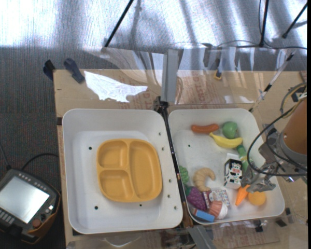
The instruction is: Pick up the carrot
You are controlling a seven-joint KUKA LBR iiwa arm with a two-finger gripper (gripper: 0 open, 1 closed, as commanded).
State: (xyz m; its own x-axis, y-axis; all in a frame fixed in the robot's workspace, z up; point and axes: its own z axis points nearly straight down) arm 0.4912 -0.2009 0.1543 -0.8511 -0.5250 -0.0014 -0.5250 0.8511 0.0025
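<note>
Right white bin (269, 134): carrot (241, 195) just below the fingers (255, 179); their opening unclear.

There are two white bins (72, 139) on the bench (67, 90). One yellow tray (128, 170) has three parts. There is one carrot (241, 195), one banana (225, 141), one green apple (229, 129), one sausage (205, 128), one croissant (203, 177), one small milk carton (232, 173), one bunch of purple grapes (196, 197) and one orange fruit (257, 198).
</note>
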